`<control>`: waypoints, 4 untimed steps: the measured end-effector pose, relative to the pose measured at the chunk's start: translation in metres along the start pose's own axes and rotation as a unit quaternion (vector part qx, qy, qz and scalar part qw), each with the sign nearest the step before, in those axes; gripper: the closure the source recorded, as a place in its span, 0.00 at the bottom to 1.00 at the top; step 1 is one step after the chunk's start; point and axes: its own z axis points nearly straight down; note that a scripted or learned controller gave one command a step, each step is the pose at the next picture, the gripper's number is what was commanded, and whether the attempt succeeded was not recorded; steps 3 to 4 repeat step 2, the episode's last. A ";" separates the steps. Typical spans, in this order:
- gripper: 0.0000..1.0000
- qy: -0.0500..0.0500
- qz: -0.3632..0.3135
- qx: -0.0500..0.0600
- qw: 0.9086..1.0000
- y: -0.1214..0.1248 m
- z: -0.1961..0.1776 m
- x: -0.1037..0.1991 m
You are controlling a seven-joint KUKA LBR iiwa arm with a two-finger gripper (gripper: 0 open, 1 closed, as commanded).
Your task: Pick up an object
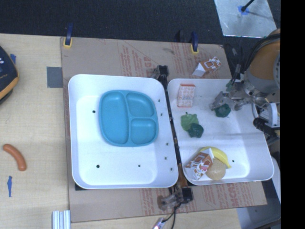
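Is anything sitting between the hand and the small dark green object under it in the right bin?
Nothing visible does. The hand is directly above the dark green object near the far right of the right bin. The other green pieces and the small carton lie apart, further left in that bin.

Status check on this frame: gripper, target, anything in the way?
Gripper low in right bin, fingers unclear. Dark green piece right beneath it, not visibly held. Broccoli and carton well clear to its side.
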 end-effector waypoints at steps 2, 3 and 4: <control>1.00 0.000 -0.001 -0.001 1.000 -0.001 -0.075 0.088; 1.00 0.000 -0.001 -0.001 1.000 -0.001 -0.075 0.088; 1.00 0.000 -0.001 -0.001 1.000 -0.001 -0.075 0.088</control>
